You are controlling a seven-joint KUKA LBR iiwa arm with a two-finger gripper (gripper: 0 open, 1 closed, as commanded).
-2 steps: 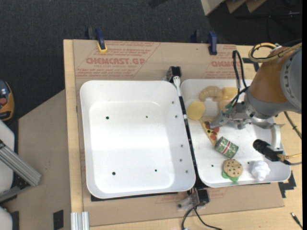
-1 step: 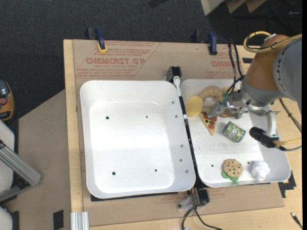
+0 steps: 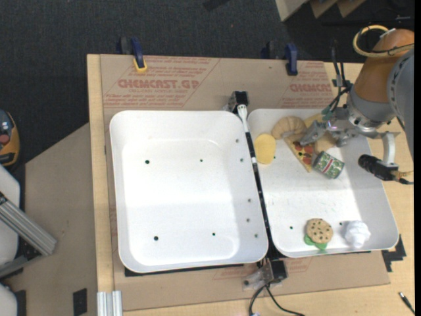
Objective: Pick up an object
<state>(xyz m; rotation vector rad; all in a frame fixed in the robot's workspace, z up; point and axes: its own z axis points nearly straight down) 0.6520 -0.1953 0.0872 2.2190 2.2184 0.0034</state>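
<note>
Five items (image 3: pixel 319 232) — right bin (image 3: pixel 329 206), hand (image 3: pixel 314 134) near.

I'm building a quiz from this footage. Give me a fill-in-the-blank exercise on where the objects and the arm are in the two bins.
1. Every loose object lies in the ____ bin as the camera sees it.
2. The cookie lies near that bin's front edge, beside a crumpled ____ object.
3. The arm's tool sits over the cluster at the bin's ____ end.
4. The yellow object lies against the bin's ____ wall.

Missing words: right; white; far; left
</note>
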